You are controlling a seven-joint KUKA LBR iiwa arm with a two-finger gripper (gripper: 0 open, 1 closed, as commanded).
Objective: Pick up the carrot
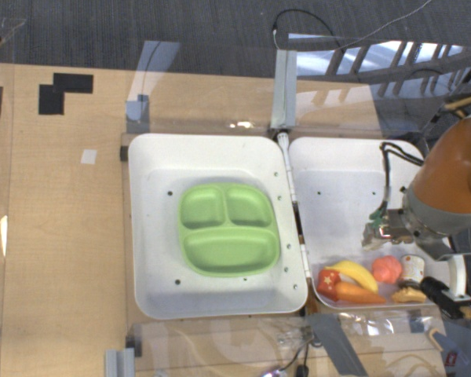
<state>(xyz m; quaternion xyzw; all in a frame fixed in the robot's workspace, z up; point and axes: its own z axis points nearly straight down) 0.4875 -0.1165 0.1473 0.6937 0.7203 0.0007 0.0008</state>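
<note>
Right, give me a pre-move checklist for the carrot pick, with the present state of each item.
1. Carrot in sight, lying at the near edge of the right bin: ok.
2. Carrot free of neighbours: not ok; banana and a red piece press against it.
3. Claw over the carrot: not ok; it sits to the right, by the pink fruit.
4. Claw fingers open: cannot tell.
5. Claw not already carrying something: cannot tell.
6. Green plate out of the way in the left bin: ok.
</note>
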